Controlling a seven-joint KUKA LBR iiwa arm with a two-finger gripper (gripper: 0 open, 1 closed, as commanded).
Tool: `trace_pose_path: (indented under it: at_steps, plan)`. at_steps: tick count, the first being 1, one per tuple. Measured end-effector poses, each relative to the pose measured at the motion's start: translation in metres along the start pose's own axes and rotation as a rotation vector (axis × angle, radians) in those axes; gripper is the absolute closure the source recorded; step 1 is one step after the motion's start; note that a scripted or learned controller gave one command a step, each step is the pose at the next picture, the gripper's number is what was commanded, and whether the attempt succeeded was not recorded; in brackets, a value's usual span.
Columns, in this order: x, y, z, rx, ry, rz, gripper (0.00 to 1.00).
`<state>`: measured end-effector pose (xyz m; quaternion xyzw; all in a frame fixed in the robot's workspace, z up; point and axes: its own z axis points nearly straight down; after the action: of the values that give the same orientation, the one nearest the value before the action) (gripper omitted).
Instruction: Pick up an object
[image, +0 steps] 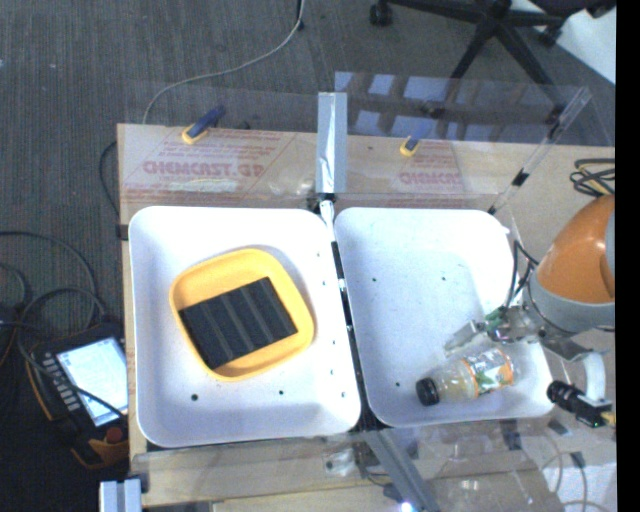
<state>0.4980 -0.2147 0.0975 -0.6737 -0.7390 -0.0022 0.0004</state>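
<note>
The bottle (467, 378) lies on its side low in the right bin (400, 300), cap pointing left. The gripper (497, 325) hangs just above it, seemingly unclenched and holding nothing; close squarely across the body.

Two bins (160, 240), one dish (242, 313), seemingly one bottle (470, 377).

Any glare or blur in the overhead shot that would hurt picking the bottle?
Camera view: light is even, shadows soft. The right bin is bright, near washed out. The clear bottle reads low-contrast apart from its dark cap, and a transparent shape above it blends into the white. The clear panels behind the bins carry pale reflections. The arm at the edge looks soft.
</note>
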Motion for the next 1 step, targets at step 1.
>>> trace_pose_path:
  at_steps: [1]
  plan:
    - [0.0076, -0.0066, 0.0040, -0.018, -0.017, -0.035, 0.00]
